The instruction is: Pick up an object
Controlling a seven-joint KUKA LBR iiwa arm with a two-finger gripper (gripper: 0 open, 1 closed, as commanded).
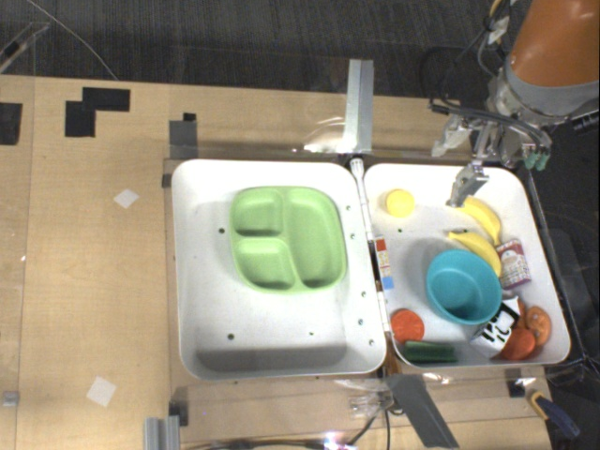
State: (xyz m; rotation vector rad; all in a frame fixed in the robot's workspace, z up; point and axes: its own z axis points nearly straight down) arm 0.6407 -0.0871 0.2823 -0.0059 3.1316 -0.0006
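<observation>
My gripper (458,195) hangs over the back of the right bin (427,228), just left of the upper of two yellow bananas (484,217) and apart from them. Nothing shows in it. The second banana (476,248) lies against the rim of a blue bowl (463,287). A small yellow round fruit (400,202) sits to the gripper's left. A red tomato (407,325) and a dark green cucumber (430,352) lie at the front left of this bin. A small can (513,262) stands by the right wall.
A green divided plate (286,237) lies in the left bin (202,279). An orange-red fruit (525,337) and a black-and-white packet (500,325) fill the right bin's front right corner. A metal post (359,111) stands behind the divider between the bins.
</observation>
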